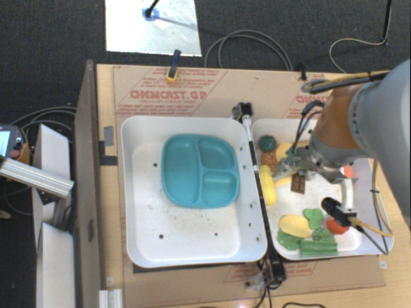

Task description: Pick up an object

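Reaching low into the right bin (366, 252), the gripper (287, 167) hangs among toy foods beside a brown block (298, 183) and yellow corn cob (266, 185); its grasp state cannot be told. Judged an approach step: next, close on one item and lift. The arm (359, 124) hides the bin's far right; a teal divided plate (200, 171) lies in the left bin (138, 191).

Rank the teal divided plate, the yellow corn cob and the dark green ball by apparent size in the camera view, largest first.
1. Teal divided plate, by far the largest.
2. Yellow corn cob, long and narrow.
3. Dark green ball, the smallest.
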Controlling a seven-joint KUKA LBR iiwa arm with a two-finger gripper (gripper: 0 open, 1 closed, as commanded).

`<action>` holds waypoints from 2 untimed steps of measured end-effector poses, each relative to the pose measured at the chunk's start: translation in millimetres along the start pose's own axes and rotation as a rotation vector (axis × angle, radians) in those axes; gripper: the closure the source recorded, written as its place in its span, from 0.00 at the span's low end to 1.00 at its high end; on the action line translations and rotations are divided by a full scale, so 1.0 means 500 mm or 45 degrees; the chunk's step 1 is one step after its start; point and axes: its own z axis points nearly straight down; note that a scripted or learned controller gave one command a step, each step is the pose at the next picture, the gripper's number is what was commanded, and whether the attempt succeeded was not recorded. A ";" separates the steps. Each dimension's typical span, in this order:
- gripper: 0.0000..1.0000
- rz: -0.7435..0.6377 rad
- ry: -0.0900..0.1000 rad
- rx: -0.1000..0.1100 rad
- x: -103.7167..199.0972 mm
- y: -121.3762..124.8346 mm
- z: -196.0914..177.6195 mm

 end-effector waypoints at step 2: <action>0.00 -0.018 0.040 0.053 -0.042 0.151 0.010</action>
